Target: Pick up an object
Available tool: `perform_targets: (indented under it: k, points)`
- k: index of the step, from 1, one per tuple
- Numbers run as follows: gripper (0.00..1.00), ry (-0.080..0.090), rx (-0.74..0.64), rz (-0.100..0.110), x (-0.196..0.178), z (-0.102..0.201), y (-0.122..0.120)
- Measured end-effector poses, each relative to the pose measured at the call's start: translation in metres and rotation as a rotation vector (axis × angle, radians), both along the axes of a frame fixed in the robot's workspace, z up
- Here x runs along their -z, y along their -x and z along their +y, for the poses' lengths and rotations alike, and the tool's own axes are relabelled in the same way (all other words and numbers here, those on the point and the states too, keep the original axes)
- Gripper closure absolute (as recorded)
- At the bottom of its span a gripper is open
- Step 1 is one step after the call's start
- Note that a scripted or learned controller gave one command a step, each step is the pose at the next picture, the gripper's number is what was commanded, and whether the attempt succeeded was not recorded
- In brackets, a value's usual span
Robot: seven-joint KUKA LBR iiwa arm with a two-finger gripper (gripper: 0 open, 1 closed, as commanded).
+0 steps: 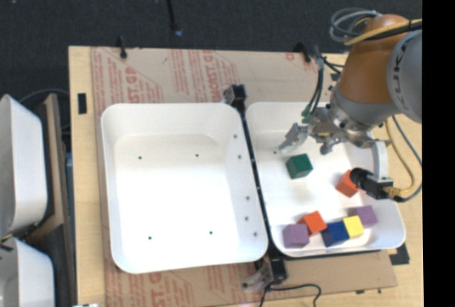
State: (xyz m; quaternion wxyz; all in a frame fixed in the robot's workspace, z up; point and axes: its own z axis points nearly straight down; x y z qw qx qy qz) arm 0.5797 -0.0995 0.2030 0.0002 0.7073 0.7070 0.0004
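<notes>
Red mirrored lettering marks the cardboard (178, 78); jaws spread wide above green cube (299, 165).

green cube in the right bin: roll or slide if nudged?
The green cube looks flat-faced and blocky, so it would likely slide, not roll. It appears rigid and probably light. The bin floor looks smooth, so a push may skid it.

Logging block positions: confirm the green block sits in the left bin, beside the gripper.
Not quite. The camera view shows the green block in the right bin, not the left one. It does lie beside the gripper.
</notes>
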Motion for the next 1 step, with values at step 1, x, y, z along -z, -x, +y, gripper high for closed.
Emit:
perform_targets:
  k: [1]
  points:
    - [0.00, 0.000, 0.047, 0.001, 0.0044, -0.0004, 0.0267]
